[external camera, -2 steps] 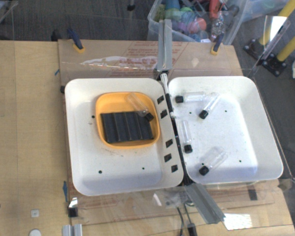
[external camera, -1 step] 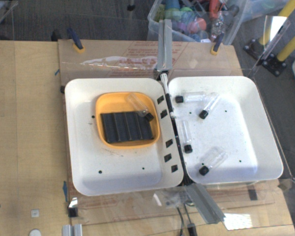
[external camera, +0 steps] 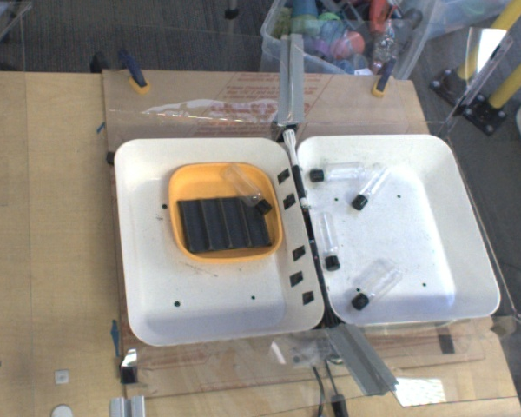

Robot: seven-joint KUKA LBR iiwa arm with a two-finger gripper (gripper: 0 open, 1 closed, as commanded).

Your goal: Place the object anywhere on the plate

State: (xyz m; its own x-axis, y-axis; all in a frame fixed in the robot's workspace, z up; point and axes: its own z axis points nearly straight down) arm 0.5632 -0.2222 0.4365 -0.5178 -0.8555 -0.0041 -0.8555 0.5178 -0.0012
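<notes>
We see two white bins side by side on the table (external camera: 43,233). In the left bin (external camera: 148,302) sits an orange plate (external camera: 184,189). A dark ridged block (external camera: 224,224) lies flat on the plate and fills much of it. One clear tube with a black cap (external camera: 246,189) rests on the plate too, at the block's upper right corner, touching it. So this tube is on the plate.

In the right bin (external camera: 434,233) we see four more clear tubes with black caps. One (external camera: 334,173) lies near the top left. One (external camera: 369,187) lies tilted just beside it. One (external camera: 327,240) lies along the left wall. One (external camera: 372,283) lies low down, tilted.

We cannot tell the end effector's state.
</notes>
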